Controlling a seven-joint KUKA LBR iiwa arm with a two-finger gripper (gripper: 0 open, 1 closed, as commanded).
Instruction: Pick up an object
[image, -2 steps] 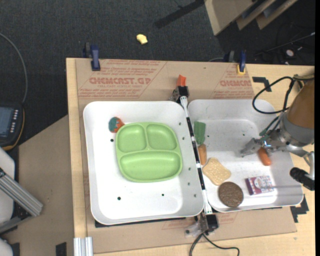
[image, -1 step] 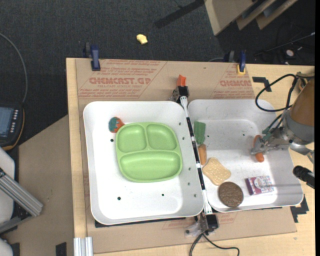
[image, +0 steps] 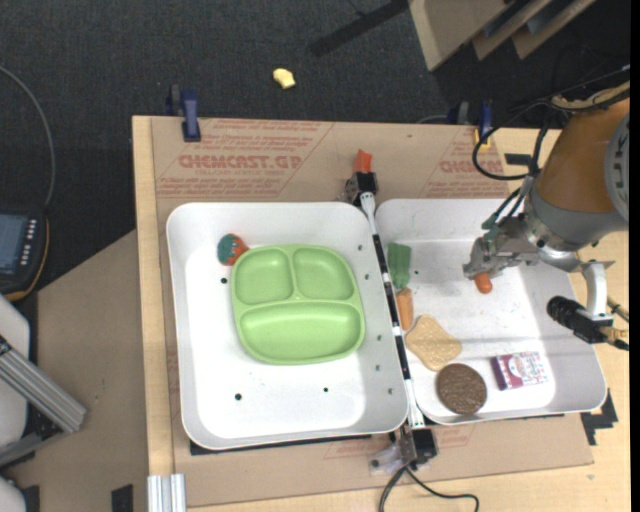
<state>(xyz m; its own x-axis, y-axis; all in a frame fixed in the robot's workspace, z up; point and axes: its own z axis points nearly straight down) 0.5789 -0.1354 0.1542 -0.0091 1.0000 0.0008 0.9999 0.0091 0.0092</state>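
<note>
Above the right bin (image: 560, 402) — tool (image: 484, 268) near bare floor, an orange piece (image: 484, 284) below.

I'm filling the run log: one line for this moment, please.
gripper: over right bin | small orange object at fingertips, grasp unclear | green tray: left bin

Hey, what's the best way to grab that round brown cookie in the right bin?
The round brown cookie lies flat, so likely come straight down from above and pinch across its rim. Set the jaws away from the tan cracker touching its upper-left edge.
</note>
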